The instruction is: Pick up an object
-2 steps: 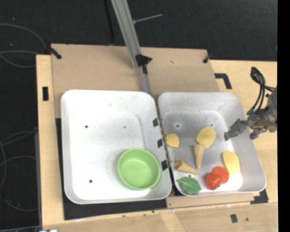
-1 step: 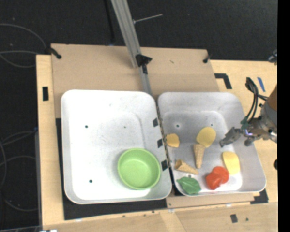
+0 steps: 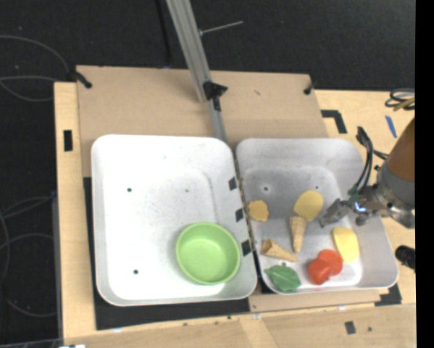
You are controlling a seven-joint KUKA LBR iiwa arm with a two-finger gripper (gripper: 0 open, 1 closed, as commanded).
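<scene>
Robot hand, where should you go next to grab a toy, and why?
Probably a short drop straight down toward the yellow block. The gripper hangs in the right bin, just above that block, with nothing seen between its fingers. The red tomato and the yellow ice cream cone are close too, so a straight drop looks least likely to bump them.

This is a robotics lab, not a home or shop. A plywood bench (image 3: 188, 100) stands on dark carpet with loose cables (image 3: 14, 71) trailing beside it. Black tape marks dot the board, a metal mounting rail (image 3: 191, 38) slants overhead, and two white bins (image 3: 130, 165) hold plastic toy food (image 3: 324, 265) for testing.
</scene>
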